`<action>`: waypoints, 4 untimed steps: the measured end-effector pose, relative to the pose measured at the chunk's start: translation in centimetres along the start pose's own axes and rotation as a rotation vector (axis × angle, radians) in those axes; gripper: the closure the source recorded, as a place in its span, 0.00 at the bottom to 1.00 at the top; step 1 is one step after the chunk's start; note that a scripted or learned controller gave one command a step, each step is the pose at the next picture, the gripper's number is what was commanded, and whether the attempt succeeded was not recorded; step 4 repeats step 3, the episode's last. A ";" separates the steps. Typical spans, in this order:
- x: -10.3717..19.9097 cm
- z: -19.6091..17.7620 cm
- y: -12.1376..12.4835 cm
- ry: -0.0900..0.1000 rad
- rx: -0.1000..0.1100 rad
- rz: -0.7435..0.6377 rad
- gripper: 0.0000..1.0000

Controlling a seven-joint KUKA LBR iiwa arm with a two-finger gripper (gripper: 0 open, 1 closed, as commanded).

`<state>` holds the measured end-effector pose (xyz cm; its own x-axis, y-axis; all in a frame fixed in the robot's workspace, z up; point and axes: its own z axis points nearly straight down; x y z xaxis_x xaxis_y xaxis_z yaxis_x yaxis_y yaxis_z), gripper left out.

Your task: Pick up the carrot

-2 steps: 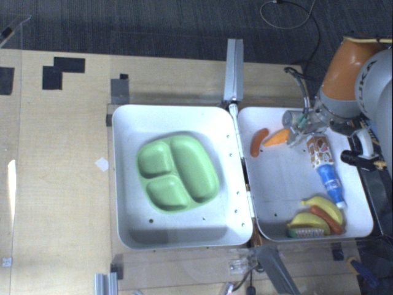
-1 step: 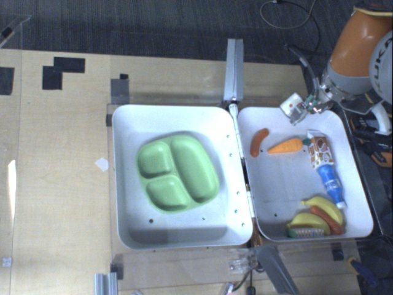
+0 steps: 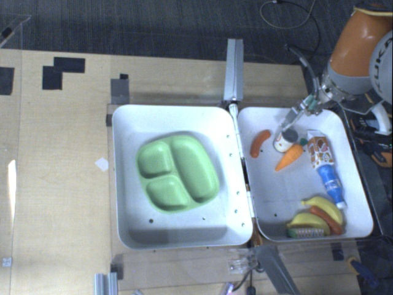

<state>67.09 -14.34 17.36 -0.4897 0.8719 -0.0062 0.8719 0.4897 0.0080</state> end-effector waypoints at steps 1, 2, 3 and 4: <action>2.1 7.5 -7.4 0.001 0.001 -0.054 0.00; 2.0 6.3 -7.2 -0.003 -0.005 -0.054 1.00; 7.7 -3.4 -6.7 0.001 0.000 -0.027 1.00; 7.7 -3.4 -6.7 0.001 0.000 -0.027 1.00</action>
